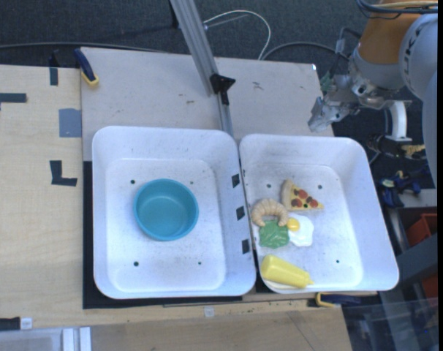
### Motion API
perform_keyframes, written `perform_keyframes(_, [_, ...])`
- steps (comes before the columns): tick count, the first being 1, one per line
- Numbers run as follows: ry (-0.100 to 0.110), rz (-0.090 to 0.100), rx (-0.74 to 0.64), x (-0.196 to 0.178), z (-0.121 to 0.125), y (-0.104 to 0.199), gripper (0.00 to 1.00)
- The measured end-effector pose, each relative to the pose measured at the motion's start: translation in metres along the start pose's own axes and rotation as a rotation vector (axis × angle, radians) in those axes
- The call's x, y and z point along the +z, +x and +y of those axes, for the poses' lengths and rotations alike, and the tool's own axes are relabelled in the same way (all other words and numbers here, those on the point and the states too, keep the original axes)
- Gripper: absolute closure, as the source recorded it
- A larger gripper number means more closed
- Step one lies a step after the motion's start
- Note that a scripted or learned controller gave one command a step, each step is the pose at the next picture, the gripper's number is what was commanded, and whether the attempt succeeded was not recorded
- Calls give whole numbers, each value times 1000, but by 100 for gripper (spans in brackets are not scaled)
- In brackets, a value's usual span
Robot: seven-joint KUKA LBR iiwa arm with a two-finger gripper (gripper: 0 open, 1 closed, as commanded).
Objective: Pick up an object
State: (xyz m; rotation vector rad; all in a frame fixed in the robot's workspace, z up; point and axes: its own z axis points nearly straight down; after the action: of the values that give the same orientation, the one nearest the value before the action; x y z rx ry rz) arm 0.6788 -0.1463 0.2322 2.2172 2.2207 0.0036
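The grey two-finger gripper (pixel 325 114) is hovering beyond the far edge of the right shallow white bin (pixel 368 218), carrying nothing; whether it is released or clenched cannot be told. In that bin are lying a pizza-slice toy (pixel 302 197), a tan croissant toy (pixel 269 210), a green leafy toy (pixel 273 235), a fried-egg toy (pixel 300 230) and a yellow corn-like toy (pixel 285 272). A round blue plastic bowl (pixel 167 209) is sitting in the left shallow white bin (pixel 112 196).

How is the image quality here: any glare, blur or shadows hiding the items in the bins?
Camera view: lighting is even and soft, with no strong glare on the white bins. The bowl, pizza slice and croissant are sharp enough to tell apart. The gripper near the top right is small and slightly blurred, so its state is unclear.
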Motion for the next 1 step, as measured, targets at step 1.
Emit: perform_keyframes(1, [7,2,-3,7,-32,53,100])
